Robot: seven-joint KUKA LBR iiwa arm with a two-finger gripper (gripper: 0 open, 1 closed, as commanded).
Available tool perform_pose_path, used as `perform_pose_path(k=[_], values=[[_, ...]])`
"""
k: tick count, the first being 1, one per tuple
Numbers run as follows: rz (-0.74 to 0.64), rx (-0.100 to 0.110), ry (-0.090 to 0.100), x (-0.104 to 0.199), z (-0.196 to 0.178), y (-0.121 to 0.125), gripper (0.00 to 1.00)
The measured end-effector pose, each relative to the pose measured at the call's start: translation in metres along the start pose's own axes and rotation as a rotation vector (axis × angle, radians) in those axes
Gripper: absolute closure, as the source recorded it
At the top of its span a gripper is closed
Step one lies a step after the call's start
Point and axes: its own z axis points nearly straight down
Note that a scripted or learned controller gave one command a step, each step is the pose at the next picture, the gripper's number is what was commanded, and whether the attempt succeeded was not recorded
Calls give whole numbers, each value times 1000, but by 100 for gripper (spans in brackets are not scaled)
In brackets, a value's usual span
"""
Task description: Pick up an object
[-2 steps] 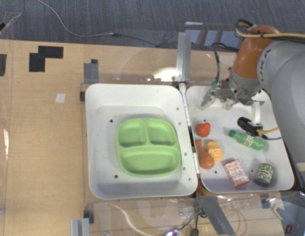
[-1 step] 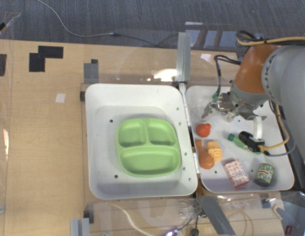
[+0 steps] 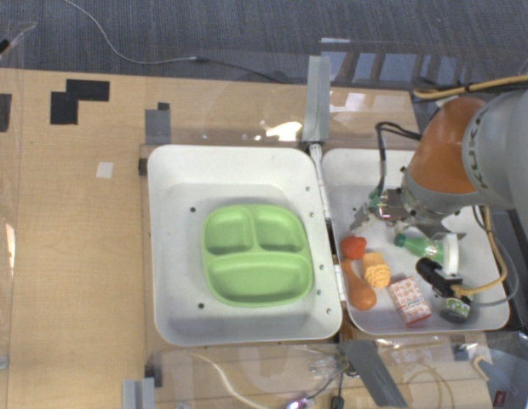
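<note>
Pale wooden surface (image 3: 68, 254), grey carpet beyond. Arm over the right white bin (image 3: 494, 318); hand (image 3: 385, 211) (grip impossible to judge) hovers just above the red toy tomato (image 3: 354, 247) near the bin's left wall.

The arm (image 3: 502, 147) is bulky and grey, with a rounded orange band (image 3: 441, 153) above the wrist; black cables (image 3: 382, 156) loop beside it.

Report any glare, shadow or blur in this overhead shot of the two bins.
Camera view: a bright glare patch sits on the bench just behind the left bin; the green tray is evenly lit and sharp; the arm casts soft shadow over the right bin; the small items there, like the red-patterned box, look slightly soft.
</note>
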Motion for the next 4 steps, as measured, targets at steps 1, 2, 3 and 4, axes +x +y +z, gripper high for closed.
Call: perform_pose_path(k=[1,2,3,4], values=[[-7,5,0,7,5,92,0],[-2,5,1,-9,1,27,0],[-1,-2,0,-14,-2,-52,0],[-6,-2,-1,4,2,36,0]])
